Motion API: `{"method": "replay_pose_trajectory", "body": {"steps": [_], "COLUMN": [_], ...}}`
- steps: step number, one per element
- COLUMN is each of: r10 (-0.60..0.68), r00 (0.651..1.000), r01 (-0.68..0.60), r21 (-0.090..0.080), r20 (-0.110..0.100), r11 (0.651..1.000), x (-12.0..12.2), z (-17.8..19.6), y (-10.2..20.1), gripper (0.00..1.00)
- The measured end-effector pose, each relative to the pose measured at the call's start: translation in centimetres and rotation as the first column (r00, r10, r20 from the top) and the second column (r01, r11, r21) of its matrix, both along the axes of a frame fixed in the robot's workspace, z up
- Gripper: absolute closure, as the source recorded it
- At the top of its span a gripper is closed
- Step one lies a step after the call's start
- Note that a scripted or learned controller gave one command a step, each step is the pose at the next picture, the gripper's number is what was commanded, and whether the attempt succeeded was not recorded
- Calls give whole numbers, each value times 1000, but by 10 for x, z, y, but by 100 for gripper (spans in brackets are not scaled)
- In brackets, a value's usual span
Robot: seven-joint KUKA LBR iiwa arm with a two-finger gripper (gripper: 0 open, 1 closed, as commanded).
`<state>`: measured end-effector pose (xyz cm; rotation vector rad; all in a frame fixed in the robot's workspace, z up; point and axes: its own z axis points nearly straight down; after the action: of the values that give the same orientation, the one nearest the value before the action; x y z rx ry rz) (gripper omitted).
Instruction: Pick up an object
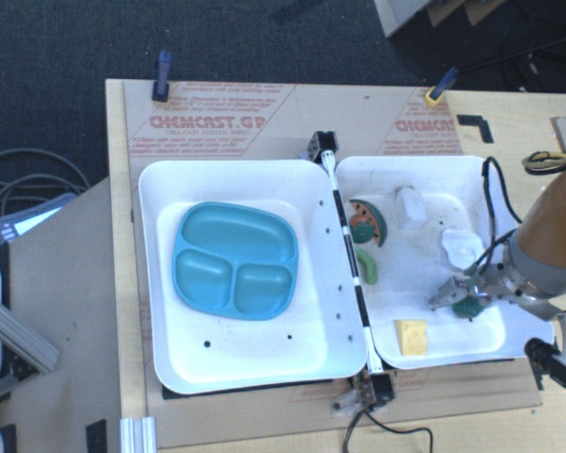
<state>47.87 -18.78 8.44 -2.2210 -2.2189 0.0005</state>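
Observation:
My gripper (460, 297) is low inside the right bin (472, 173), near its front right part. A small dark green object (470, 306) lies right at the gripper's tip; whether it is held is unclear. A yellow block (412, 336) rests by the bin's front wall, left of the gripper. A green oblong piece (368, 268) and a round brown and green item (366, 223) sit along the bin's left wall. Two pale, whitish objects (460, 245) (410, 204) lie farther back.
The left bin (160, 253) holds a blue divided plate (235, 260). A black cable (489, 206) runs down over the right bin toward the wrist. The arm's orange band (557, 225) enters from the right. Clamps hold the board's back edge.

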Motion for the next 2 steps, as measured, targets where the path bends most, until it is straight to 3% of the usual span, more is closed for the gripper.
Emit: {"method": "replay_pose_trajectory", "body": {"steps": [1,2], "r10": [0,3], "r00": [1000,1000], "r01": [0,-3], "r21": [-2,0], "r20": [5,4], "r11": [1000,1000], "x": [1,98], "z": [11,59], "y": [0,76], "gripper": [100,100]}}
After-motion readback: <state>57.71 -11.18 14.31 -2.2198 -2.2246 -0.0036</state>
